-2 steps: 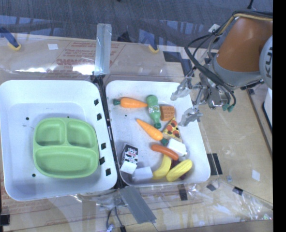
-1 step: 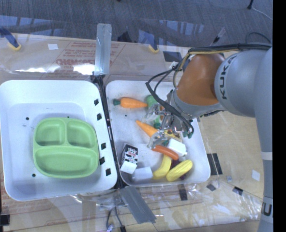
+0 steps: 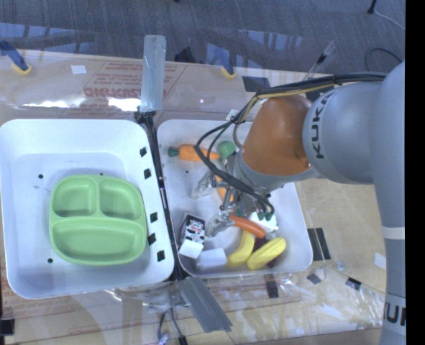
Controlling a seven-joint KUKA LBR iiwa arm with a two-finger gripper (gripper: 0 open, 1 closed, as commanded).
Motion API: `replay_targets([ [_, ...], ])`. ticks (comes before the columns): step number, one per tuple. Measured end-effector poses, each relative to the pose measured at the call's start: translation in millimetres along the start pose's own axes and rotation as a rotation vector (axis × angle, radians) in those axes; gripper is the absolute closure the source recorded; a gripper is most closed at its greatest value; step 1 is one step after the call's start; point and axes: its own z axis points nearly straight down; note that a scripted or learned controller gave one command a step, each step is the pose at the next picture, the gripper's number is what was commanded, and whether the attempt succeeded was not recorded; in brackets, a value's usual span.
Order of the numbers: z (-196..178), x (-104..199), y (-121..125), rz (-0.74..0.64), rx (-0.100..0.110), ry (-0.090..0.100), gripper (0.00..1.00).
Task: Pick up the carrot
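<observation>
The carrot (image 3: pixel 193 153), orange with a green stub at its left end, lies in the far left corner of the right bin (image 3: pixel 298 207). My gripper (image 3: pixel 224 218) hangs low over the middle of that bin, under the orange wrist band, a short way nearer the camera than the carrot and apart from it. Cables and the wrist hide much of the gripper. A second orange-red elongated piece (image 3: pixel 249 227) lies just to the right of the gripper's tip.
The right bin also holds two yellow bananas (image 3: pixel 257 251), a small black and white box (image 3: pixel 193 228), white blocks (image 3: pixel 213 258) and a green item (image 3: pixel 226 149) beside the carrot. A green divided plate (image 3: pixel 96 221) sits in the left bin (image 3: pixel 18 164).
</observation>
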Motion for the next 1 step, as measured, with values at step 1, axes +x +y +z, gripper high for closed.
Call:
replay_targets([
  [1, -11.1, -2.2, 1.5, -0.009, 0.001, -0.003, 1.0],
])
